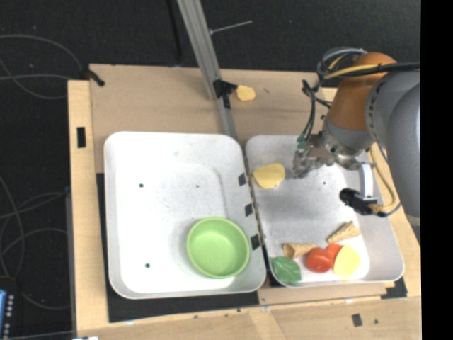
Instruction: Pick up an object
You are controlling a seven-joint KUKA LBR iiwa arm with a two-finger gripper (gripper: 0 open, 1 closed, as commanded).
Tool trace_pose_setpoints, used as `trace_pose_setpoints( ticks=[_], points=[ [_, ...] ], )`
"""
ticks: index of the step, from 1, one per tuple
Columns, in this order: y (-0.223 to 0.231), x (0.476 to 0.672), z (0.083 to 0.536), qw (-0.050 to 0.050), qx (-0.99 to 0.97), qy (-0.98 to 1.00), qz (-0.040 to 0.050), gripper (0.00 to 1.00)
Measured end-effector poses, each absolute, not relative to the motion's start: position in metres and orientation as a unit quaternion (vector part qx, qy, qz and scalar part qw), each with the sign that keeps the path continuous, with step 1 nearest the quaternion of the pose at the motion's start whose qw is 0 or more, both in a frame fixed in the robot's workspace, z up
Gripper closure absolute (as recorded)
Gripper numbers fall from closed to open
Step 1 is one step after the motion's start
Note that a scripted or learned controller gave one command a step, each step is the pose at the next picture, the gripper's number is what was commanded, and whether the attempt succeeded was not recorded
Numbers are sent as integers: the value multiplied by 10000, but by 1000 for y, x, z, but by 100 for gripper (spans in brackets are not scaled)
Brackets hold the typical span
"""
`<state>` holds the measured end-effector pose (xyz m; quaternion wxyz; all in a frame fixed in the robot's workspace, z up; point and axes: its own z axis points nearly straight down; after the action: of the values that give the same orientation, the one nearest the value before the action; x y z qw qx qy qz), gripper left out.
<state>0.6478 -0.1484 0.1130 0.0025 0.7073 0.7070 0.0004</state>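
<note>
Green bowl [218,246] sits in left bin [141,161]; jaws' state beside yellow piece [269,176] unclear.

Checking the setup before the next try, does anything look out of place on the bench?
One small yellow piece lies on the bare bench above the bins, beside the metal post, outside both. The other items sit inside the bins.
</note>
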Motion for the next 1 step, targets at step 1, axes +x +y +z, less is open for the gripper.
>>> trace_pose_setpoints(
  ticks=[1],
  points=[
    [-146,657,161,21,7058,7084,24,100]
  ],
)
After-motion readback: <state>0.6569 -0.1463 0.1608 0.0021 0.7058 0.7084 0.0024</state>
